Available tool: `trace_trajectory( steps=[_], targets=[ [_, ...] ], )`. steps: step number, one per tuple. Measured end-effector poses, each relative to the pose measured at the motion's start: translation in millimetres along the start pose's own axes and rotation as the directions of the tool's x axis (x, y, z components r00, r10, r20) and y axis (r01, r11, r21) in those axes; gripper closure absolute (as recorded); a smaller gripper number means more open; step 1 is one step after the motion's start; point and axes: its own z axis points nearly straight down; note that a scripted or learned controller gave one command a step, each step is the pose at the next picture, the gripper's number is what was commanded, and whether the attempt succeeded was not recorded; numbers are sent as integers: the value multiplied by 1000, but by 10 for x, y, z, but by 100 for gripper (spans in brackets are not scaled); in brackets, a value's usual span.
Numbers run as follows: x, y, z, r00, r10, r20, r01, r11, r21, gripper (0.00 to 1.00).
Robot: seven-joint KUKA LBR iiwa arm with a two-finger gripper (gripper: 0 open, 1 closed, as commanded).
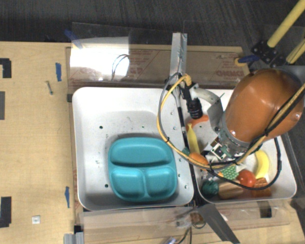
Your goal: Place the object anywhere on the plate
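Note:
A teal plate (pixel 141 174) with three compartments lies in the left bin (pixel 91 136), with nothing on it. My gripper (pixel 216 157) is down in the right bin (pixel 287 184), near its left wall, below the arm's orange band (pixel 262 105). It hangs among toy foods: an orange carrot-like piece (pixel 197 158) and a yellow piece (pixel 192 139) to its left, and a green patterned piece (pixel 229 173) just below it. The wrist and cables hide what lies directly under it.
Also in the right bin are a banana (pixel 263 164), a red tomato (pixel 247 178), a dark green item (pixel 210 187) and a brown piece (pixel 239 191). Yellow and black cables (pixel 169 105) loop over the divider between the bins.

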Motion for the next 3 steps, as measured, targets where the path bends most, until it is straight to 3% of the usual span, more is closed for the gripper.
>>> trace_trajectory(
  steps=[1, 2, 3],
  targets=[
    [351, 204, 4, 839, -544, 5, 544, 839, -3, 100],
    [743, 486, -56, 778, -628, 4, 628, 778, -2, 100],
    [941, 738, 448, 777, -629, 8, 629, 777, -2, 100]
  ],
)
